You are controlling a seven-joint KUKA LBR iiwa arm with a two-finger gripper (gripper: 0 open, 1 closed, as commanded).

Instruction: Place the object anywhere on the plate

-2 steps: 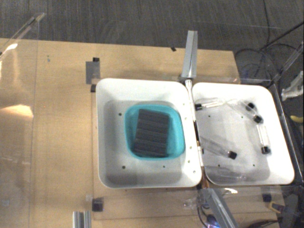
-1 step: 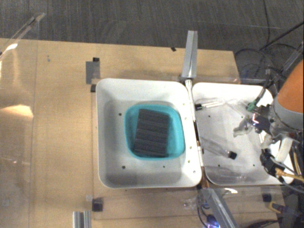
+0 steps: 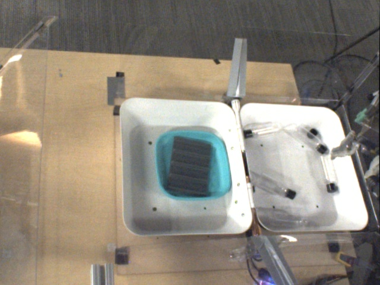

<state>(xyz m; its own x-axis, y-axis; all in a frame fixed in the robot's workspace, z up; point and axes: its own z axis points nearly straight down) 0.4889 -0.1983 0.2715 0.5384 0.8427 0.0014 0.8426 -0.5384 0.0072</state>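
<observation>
Camera view, dark ribbed block (image 3: pixel 190 165) on teal plate (image 3: pixel 221 177), long axis near-vertical, tilted slightly right, hand state unclear.

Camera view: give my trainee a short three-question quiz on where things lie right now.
1. True or false: the dark grey ribbed block lies on the turquoise square plate.
2. Which shallow white bin holds that plate: (a) the left bin, (b) the right bin?
3. What lies scattered in the right bin?

Key: 1 true. 2 (a). 3 clear plastic tubes with black caps.
</observation>
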